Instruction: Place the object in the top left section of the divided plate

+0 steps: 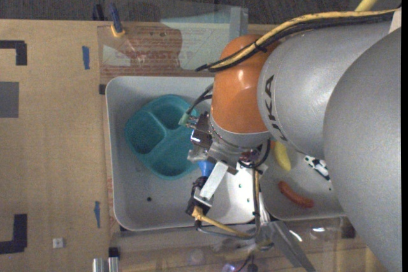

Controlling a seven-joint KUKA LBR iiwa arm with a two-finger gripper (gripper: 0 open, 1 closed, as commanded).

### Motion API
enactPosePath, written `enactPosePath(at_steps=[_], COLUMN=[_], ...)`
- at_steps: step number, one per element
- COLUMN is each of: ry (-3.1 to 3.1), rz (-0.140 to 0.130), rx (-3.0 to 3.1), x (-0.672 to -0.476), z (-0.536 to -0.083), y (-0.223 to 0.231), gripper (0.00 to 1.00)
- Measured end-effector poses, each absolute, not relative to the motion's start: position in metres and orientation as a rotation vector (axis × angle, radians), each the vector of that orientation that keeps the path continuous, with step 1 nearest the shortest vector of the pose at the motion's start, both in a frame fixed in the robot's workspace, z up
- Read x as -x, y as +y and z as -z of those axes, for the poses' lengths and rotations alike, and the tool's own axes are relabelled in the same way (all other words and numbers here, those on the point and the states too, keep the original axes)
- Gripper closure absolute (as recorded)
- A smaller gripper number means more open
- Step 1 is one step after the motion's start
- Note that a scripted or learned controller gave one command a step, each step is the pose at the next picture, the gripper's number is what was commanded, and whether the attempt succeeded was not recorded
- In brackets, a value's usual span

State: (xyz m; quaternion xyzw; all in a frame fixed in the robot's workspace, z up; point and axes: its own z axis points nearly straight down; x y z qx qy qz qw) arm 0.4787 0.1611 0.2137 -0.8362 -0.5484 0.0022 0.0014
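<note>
**Arm above the teal plate, claw hidden**

The claw [203,165] is under the wrist of the arm [306,99], just beside the lower right edge of the divided plate [159,135]; whether it is released or clenched, I cannot tell, because the wrist covers it. A small blue object [205,167] shows there, touching or very near the plate's right rim, but I cannot tell if the claw grasps it.

The plate is teal and lies in the left bin [127,200], near its upper middle. Its sections look bare where they are visible; the right part is covered by the arm.

To the right of the plate, in the right bin [274,207], lie a yellow banana-like thing [281,156], an orange sausage-like thing [296,195] and a black-and-white thing [317,165], partly hidden. Above the plate, beyond the bin, a clear plastic sheet [172,35] lies on the bench [51,137].
</note>
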Motion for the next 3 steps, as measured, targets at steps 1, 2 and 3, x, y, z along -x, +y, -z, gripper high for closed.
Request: enactPosePath(at_steps=[1, 2, 3], ry=[-1.805, -2.009, -2.001], rz=[-0.001, -0.005, -0.004], rx=[2.570, 2.412, 2.419], x=[-0.506, -0.479, -0.481], z=[-0.275, -0.221, -0.231], y=[0.186, 0.218, 0.216], gripper=[1.00, 1.00, 1.00])
